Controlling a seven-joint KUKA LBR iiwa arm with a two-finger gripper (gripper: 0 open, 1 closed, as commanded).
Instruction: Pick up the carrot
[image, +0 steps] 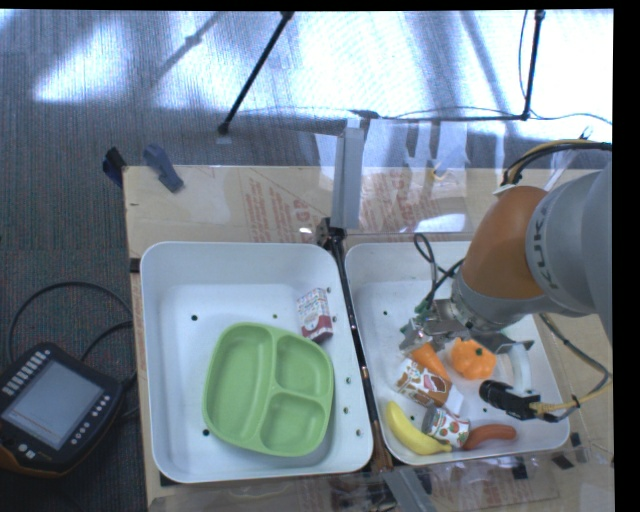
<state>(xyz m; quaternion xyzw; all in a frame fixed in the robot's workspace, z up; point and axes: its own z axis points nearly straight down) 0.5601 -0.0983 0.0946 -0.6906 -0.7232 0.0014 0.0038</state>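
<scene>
- Lying in the right bin (385, 262), the carrot (430, 361) is a short orange wedge just left of the small orange pumpkin (472, 359), which I take as my landmark; the two look to be touching or very nearly so.
- Its long axis runs on a slant, from an upper end up and left of the pumpkin to a lower end that points down toward the pumpkin's lower left side.
- My gripper (428, 330) sits right at that upper end, up and left of the pumpkin, so the carrot stretches away from me, downward in the view.
- I cannot tell whether my gripper is parted or closed; my wrist hides that, so I claim no hold on the carrot.
- My judgement: the grasp turns on closing across the carrot's narrow width, square to that slant, without nudging the pumpkin.
- Below and left of the pumpkin a small printed carton (422, 382) lies against the carrot's lower end; further below, a banana (412, 429) and a second carton (447, 428).
- Below the pumpkin lies a sausage (490, 435).
- Far left of the pumpkin, in the left bin (175, 270), rests a green divided plate (268, 388).
</scene>
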